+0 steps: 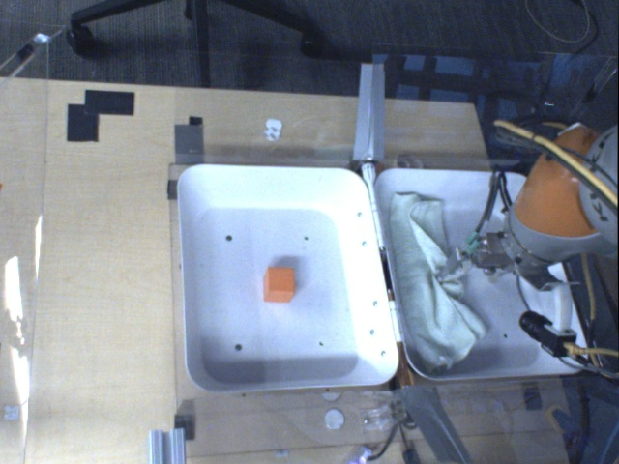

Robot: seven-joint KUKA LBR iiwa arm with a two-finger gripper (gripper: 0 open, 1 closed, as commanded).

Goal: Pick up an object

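A small orange cube [280,284] lies near the middle of the left bin [208,356]. A crumpled pale grey-green cloth [428,283] lies along the left side of the right bin [513,356]. My gripper [456,268] reaches in from the right and is down low in the right bin. Its tip sits at the cloth's right edge, about halfway along it. The arm's orange band [551,206] hangs above the right bin's right side.
A metal divider post [369,114] stands behind the seam between the bins. Cables [546,332] trail near the right bin's right wall. Beyond the bench, a chair base [198,8] stands on the dark floor.
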